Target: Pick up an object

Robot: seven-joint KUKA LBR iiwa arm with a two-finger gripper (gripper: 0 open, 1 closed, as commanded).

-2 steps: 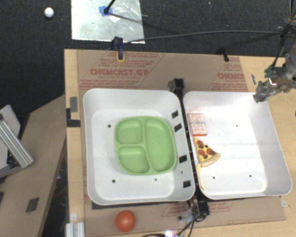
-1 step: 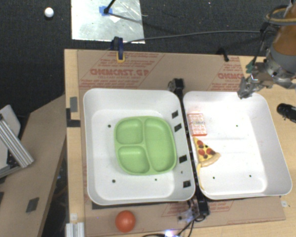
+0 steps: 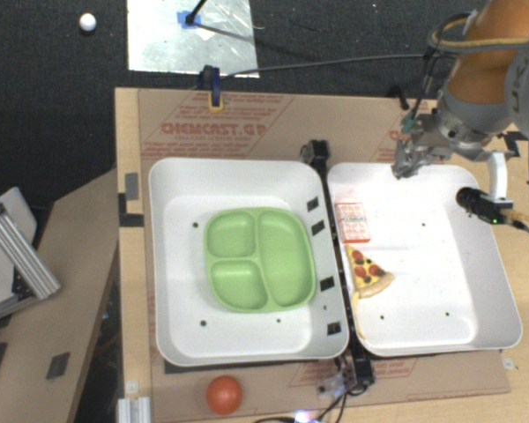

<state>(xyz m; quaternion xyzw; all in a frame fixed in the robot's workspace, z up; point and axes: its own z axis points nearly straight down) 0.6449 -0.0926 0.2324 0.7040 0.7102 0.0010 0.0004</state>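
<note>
In the right bin a small red-and-white packet lies by the left wall, and a toy pizza slice lies just below it. My gripper hangs over the bin's far edge, up and to the right of the packet, well apart from both items. Nothing is between its fingers. A green divided plate rests in the left bin.
An orange ball sits on the bench in front of the left bin. A black divider with clips runs between the bins. A cable and black fitting hang from the arm over the right bin's far right side.
</note>
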